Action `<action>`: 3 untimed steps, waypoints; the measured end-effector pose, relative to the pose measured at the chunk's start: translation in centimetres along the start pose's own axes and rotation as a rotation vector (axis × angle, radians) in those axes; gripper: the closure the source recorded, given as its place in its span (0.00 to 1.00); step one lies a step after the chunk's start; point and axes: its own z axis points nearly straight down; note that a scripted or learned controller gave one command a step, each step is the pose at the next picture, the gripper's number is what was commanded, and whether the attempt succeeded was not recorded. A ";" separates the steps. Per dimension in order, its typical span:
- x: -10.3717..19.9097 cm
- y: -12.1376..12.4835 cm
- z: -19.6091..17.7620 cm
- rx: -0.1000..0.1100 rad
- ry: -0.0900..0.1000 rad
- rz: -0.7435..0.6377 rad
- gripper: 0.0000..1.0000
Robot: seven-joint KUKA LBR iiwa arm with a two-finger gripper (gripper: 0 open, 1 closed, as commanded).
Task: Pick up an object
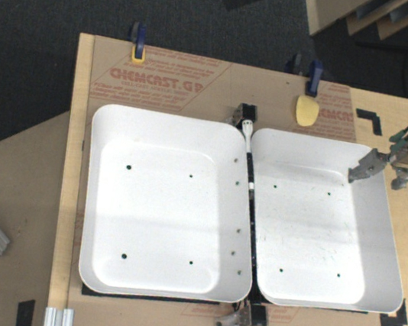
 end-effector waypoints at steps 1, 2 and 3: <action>0.0 0.1 -1.1 -0.003 -0.001 -0.001 1.00; 7.9 0.1 3.4 0.006 0.004 -0.006 1.00; 13.3 2.6 -8.7 -0.014 0.000 -0.008 1.00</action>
